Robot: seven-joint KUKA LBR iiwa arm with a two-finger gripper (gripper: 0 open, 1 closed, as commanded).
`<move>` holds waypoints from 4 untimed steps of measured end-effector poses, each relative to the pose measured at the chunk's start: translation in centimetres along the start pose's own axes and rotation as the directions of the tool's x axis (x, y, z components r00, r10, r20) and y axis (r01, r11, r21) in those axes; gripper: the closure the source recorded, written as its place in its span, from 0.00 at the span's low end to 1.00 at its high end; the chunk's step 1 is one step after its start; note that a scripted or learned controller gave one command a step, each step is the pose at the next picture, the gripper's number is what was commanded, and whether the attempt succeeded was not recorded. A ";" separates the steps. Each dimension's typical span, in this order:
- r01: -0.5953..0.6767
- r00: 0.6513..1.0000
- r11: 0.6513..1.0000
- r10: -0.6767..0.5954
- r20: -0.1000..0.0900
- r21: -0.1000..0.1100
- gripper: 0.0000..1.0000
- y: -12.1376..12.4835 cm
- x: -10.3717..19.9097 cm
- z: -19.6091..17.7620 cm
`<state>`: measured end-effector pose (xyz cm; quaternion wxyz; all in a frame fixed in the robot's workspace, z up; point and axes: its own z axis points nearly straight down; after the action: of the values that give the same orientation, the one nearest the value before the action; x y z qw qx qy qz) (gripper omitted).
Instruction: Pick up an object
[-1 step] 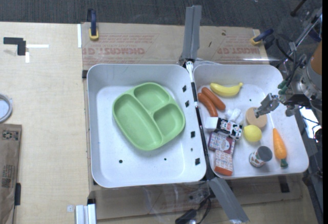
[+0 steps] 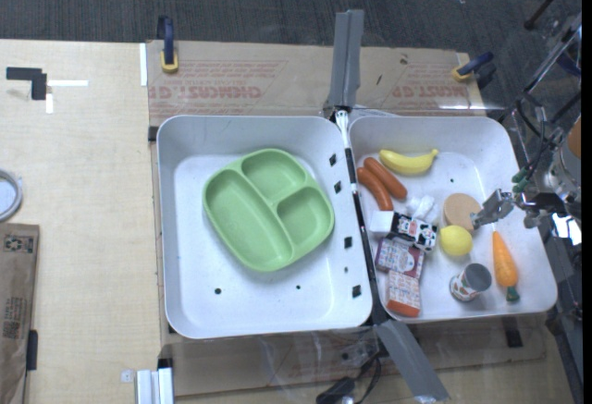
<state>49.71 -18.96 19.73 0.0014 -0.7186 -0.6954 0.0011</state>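
Camera view looks down on the right white bin [image 2: 490, 129] on the table. Inside it, the metal claw [image 2: 493, 209] hangs just above the plastic orange carrot [image 2: 503, 262], beside the round yellow lemon [image 2: 455, 240]. I cannot tell if it is open, and nothing shows between its tips.

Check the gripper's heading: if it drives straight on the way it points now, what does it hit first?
The gripper points left into the right bin. First in line looks like the tan round disc, with the lemon just below that path. Height is unclear from above, so it may pass over.
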 end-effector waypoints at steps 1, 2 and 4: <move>0.042 0.999 0.999 -0.042 0.005 -0.020 0.00 0.6 -2.2 8.2; 0.024 1.000 0.999 -0.024 -0.005 -0.029 0.00 2.4 -2.7 8.9; 0.081 0.997 0.996 -0.081 -0.003 -0.029 0.00 2.2 -2.8 8.9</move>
<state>51.76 -21.78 10.81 -0.0076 -0.6899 -0.7238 -0.0105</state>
